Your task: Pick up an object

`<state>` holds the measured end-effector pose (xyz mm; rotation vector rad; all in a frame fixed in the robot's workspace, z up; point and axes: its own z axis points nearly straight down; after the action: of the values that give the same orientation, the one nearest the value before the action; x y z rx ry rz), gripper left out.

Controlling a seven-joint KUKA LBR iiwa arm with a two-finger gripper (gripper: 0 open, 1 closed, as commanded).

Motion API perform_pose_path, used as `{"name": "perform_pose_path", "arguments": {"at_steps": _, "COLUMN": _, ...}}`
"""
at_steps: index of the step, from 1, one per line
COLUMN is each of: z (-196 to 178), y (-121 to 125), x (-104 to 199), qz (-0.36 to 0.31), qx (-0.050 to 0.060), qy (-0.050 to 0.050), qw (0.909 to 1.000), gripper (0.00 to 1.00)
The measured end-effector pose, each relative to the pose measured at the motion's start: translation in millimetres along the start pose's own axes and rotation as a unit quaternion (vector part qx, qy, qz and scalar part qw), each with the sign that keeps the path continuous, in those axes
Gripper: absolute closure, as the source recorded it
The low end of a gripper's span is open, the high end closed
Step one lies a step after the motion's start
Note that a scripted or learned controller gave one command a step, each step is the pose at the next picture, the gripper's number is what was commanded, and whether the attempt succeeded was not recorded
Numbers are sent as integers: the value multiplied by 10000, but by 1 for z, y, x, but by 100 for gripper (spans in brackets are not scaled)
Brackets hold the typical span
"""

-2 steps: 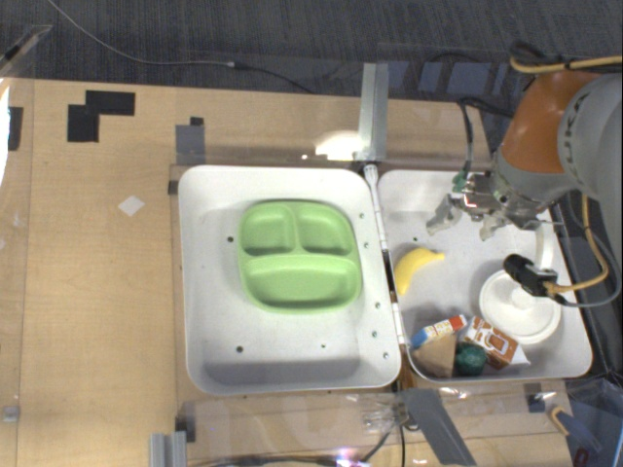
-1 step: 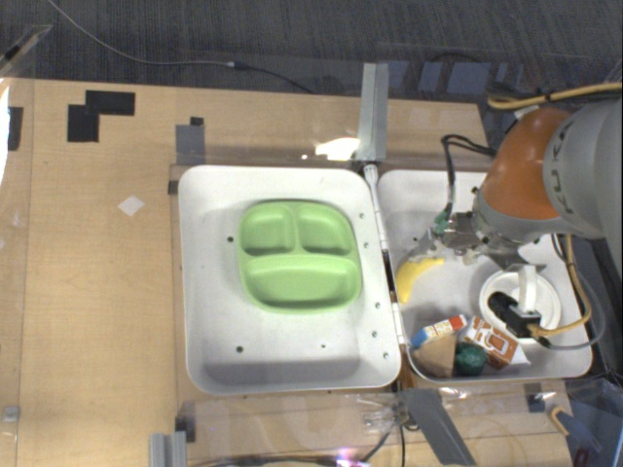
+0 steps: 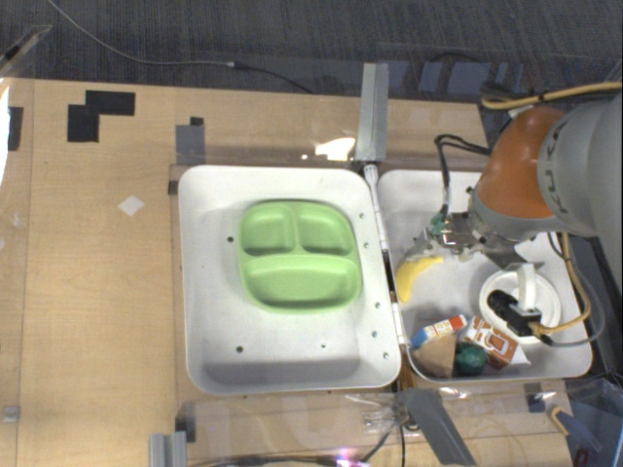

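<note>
My gripper (image 3: 441, 235) hangs low over the left part of the right bin (image 3: 414, 195), on the end of the grey arm with its orange band. A yellow banana (image 3: 416, 273) lies just below and left of the gripper, close to the bin's left wall; whether the two touch is unclear. At the bin's front edge lie a blue, white and orange packet (image 3: 438, 331), a brown wedge (image 3: 438, 359), a dark green ball (image 3: 471, 360) and a brown and white carton (image 3: 493, 342).
The left bin (image 3: 209, 348) holds a green divided plate (image 3: 297, 254) at its middle. A metal post (image 3: 373, 115) stands at the back between the bins. The arm's bulk covers the back right of the right bin.
</note>
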<state>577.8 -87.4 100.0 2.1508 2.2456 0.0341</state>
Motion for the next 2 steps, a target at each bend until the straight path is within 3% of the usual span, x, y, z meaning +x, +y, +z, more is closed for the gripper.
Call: {"name": "perform_pose_path", "arguments": {"at_steps": 2, "z": -2, "y": -43, "x": 2, "qz": -257, "qx": -31, "qy": 11, "qw": 9997, "gripper": 0}}
